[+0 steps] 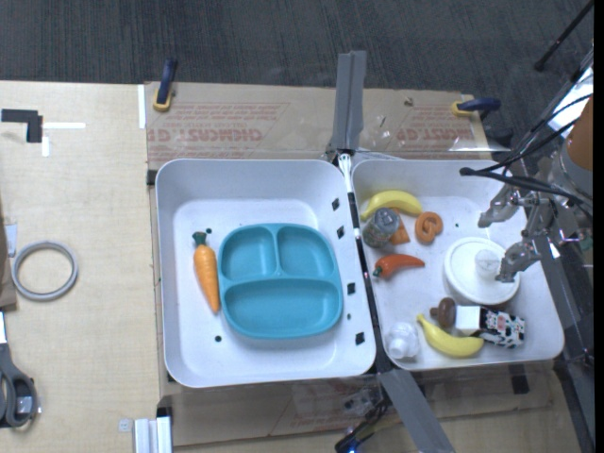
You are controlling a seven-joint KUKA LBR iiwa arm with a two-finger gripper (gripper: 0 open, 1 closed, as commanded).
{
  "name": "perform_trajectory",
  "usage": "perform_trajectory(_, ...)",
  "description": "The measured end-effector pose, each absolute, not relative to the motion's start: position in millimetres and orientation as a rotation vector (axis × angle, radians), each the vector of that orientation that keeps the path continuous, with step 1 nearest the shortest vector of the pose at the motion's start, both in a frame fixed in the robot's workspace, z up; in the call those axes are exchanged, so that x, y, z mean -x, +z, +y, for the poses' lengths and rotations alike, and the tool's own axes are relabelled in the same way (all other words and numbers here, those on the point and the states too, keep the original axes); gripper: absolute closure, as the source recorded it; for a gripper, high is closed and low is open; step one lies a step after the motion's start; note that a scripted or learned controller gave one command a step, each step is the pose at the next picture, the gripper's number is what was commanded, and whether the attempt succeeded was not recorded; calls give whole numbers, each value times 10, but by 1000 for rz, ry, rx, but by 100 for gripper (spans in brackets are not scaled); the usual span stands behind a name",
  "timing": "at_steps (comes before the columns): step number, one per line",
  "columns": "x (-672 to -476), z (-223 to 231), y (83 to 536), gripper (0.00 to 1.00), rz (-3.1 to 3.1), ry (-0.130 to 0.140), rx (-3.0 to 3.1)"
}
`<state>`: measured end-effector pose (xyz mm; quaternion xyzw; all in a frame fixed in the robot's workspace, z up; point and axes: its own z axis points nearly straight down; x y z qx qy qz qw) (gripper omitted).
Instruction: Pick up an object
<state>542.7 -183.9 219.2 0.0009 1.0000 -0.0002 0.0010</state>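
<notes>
Target object: white round dish (pixel 481 270), seated in the right bin (pixel 543 347), mid-right, directly under the gripper. It is the likeliest pick, judging by the gripper position.
Handling: appears rigid, smooth and probably slippery; likely light plastic. A wide round body will not fit between narrow fingers, so take hold across the rim at one edge, or on the raised centre if it is a knob.
Gripper: gripper (pixel 505 239) hangs over the dish's right side, fingers spread apart, nothing between them. One finger (pixel 515 258) overlaps the dish rim; contact cannot be confirmed.
Near neighbours: white block (pixel 467 318) and a black-and-white spotted toy (pixel 504 327) lie just beside the dish's lower edge; a banana (pixel 449 339) lies below them. Risk: a low approach may nudge these.
Further objects, same bin: second banana (pixel 394 202), orange ring (pixel 428 226), red pepper (pixel 398 265), grey lump (pixel 383 225), all well apart from the dish.
Left bin: left bin (pixel 179 281) holds a blue divided plate (pixel 280 281) and a carrot (pixel 206 270) just beside it.
Bench: grey tape roll (pixel 41 270) at far left.
</notes>
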Motion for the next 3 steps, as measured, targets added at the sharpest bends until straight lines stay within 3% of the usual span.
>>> perform_trajectory(1, -5915, -1111, 966, 0, 3128, -1, 138)
perform_trajectory(2, -5091, -1128, 919, 0, 3140, 0, 78)
perform_trajectory(3, -4866, -912, 926, 0, 3136, 0, -61)
